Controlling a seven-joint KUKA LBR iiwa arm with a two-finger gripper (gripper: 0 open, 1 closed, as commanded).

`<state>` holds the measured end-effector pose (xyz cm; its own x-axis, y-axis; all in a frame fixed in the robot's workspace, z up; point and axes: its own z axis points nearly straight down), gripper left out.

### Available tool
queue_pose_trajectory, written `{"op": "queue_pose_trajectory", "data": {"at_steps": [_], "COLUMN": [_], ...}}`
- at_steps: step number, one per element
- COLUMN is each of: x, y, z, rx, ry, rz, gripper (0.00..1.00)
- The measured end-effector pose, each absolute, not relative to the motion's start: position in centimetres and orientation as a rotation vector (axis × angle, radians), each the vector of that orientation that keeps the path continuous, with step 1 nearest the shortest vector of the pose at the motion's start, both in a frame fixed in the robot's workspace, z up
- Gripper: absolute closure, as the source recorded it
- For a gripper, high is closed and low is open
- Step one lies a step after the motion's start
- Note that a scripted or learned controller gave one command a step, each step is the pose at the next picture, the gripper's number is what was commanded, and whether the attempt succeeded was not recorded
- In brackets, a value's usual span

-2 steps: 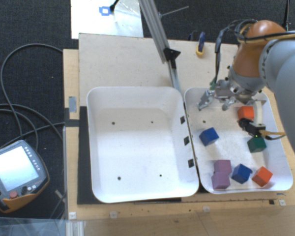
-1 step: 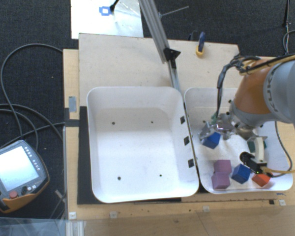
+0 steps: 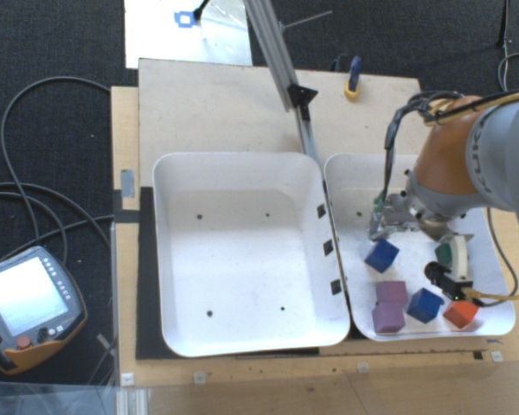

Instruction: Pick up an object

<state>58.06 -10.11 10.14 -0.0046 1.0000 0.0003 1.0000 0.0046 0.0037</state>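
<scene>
My gripper [image 3: 382, 229] hangs low in the right bin [image 3: 353, 180], just above and touching the top edge of a blue cube [image 3: 381, 256]. A purple block [image 3: 389, 306] lies nearer the front, with a second blue cube [image 3: 425, 304] to its right. An orange block [image 3: 460, 315] sits at the bin's front right corner. A dark green piece [image 3: 445, 253] shows beside the wrist. Nothing is visibly held between the fingers.
The left bin [image 3: 242, 258] stands beside the right one, sharing a middle wall with black clips [image 3: 328, 247]. A slanted metal pole [image 3: 277, 50] crosses behind the bins. A teach pendant [image 3: 26, 305] lies on the floor at left.
</scene>
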Motion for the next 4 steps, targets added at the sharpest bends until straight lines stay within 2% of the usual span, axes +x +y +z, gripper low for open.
{"op": "queue_pose_trajectory", "data": {"at_steps": [1, 2, 3, 4], "x": [54.5, 54.7, 50.1, 50.4], "y": [-12.0, -11.8, -9.7, -9.8], "z": [10.8, 10.8, 8.9, 10.1], "rx": [2.223, 2.219, 2.223, 2.216], "ry": [2.220, 2.223, 2.225, 2.223], "rz": [-0.002, 0.002, -0.002, 0.005], "gripper": [1.00, 0.00, 0.00, 1.00]}}
